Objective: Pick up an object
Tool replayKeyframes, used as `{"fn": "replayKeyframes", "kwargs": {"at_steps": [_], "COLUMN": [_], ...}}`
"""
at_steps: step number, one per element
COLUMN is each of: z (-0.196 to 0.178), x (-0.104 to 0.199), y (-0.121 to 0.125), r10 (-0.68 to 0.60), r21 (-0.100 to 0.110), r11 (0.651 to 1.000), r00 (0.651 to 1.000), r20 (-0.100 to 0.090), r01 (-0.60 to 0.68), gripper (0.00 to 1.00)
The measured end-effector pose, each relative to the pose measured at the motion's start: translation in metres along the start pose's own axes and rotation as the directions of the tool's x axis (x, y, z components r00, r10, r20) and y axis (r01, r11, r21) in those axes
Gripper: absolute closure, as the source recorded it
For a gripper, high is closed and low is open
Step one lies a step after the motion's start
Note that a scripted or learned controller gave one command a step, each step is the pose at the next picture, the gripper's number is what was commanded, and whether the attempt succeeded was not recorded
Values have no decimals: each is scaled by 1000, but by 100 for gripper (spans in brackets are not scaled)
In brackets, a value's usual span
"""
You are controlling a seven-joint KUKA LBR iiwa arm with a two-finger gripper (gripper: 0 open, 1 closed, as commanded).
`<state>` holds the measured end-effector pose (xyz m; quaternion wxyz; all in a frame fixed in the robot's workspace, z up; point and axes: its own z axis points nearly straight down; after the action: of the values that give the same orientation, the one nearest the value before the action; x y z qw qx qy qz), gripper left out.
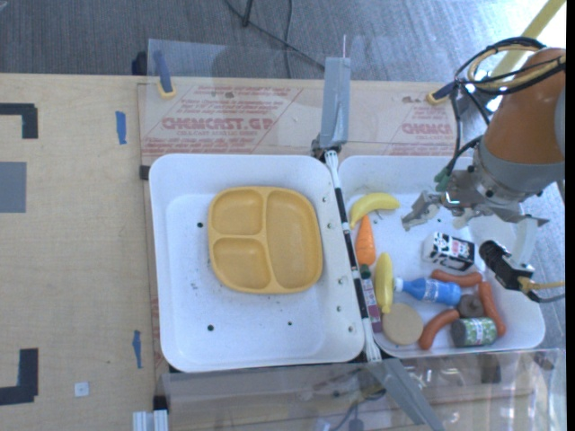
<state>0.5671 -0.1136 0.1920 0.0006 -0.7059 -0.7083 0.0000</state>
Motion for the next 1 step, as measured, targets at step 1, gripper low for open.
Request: {"fn": "replayKeyframes", "kwargs": {"at_steps": [1], "z": [7], "x": [85], "y": [-15], "r10": [-28], "r21": [0], "r11": [1000], "r00": [1000], "r20": [0], "r01": [28], "gripper": [0]}}
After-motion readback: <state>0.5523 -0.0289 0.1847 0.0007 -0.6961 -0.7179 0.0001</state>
